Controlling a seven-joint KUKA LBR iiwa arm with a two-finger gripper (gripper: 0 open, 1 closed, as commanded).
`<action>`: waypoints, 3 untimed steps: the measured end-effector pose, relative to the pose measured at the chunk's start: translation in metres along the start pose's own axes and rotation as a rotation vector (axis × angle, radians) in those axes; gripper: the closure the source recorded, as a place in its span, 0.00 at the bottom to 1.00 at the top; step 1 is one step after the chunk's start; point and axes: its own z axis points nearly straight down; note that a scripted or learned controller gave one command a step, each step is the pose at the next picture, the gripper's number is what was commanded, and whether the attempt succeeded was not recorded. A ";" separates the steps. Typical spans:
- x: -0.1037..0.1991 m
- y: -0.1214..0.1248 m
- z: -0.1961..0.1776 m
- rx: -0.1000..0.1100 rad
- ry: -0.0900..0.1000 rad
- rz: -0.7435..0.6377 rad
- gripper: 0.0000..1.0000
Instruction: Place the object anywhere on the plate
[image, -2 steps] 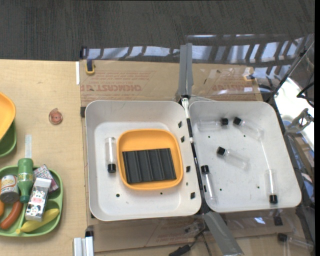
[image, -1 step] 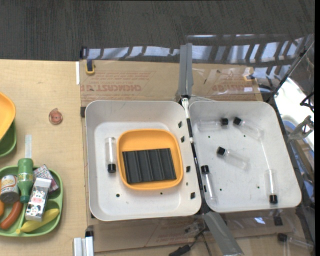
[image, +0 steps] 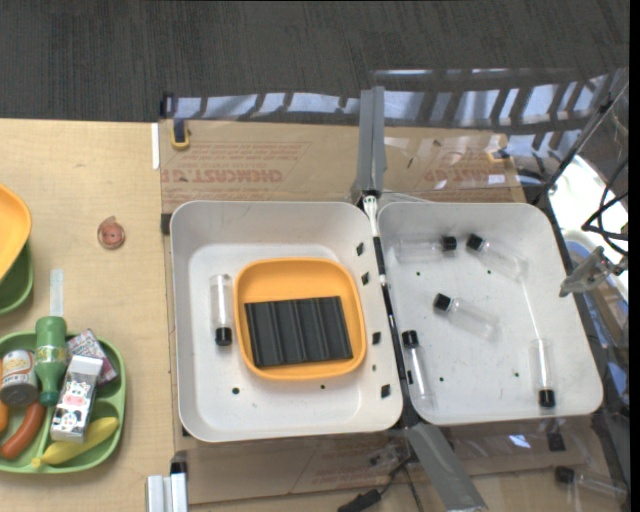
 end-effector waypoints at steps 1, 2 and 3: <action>-0.004 -0.002 0.034 -0.002 0.001 -0.188 0.00; -0.008 -0.005 0.040 -0.001 -0.001 -0.527 0.00; -0.036 -0.028 0.024 -0.002 -0.003 -0.845 0.00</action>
